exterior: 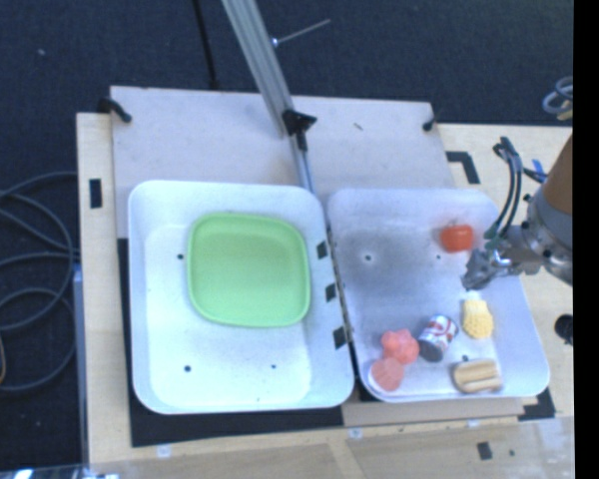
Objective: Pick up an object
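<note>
Surface (379,148): pale board on a wooden frame, seen from above at a slant, with black mounting tabs at its corners. Dark carpet surrounds it; black cables loop on the floor at the view's left. A slanted aluminium rail (255,43) crosses from the top of the view to a black clamp at the bins' junction.

Left bin (160,367): shallow, white, rounded corners. It holds one item, a green plate (250,269), square with rounded corners, lying flat toward the bin's upper half.

Right bin (389,228): shallow, white, touching the left bin along a row of black clips.

Arm (557,193): enters from the view's right edge, with grey wrist parts and trailing cables.

Gripper (479,269): positioned over the right bin's right side; whether the jaws are released or clenched cannot be told.

Bread roll (476,375): tan, lower right corner of the right bin.

Yellow object (477,318): corn-like, just below the gripper.

Silver can (437,336): tilted, red markings, between the yellow object and the pink pieces.

Pink pieces (393,357): two, together near the bin's lower edge.

Red-orange object (457,236): small, just above and left of the gripper, apart from the cluster.
</note>
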Controlling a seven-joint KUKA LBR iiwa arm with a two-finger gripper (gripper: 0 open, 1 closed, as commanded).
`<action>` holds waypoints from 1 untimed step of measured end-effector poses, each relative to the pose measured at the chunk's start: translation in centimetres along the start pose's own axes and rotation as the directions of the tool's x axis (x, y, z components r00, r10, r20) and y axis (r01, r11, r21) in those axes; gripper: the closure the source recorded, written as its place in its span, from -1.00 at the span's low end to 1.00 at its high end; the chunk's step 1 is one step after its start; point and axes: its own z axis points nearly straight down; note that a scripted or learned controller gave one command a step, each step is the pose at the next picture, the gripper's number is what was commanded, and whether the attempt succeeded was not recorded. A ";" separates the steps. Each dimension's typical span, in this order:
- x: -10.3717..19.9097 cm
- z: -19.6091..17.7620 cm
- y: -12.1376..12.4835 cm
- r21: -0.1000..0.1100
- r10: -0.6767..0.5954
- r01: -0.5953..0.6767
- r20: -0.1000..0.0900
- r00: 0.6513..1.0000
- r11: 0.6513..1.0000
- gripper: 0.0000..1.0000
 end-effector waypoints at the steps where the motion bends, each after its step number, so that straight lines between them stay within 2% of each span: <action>1: 0.0 -2.3 0.1 0.003 0.000 0.000 -0.001 1.000 1.000 1.00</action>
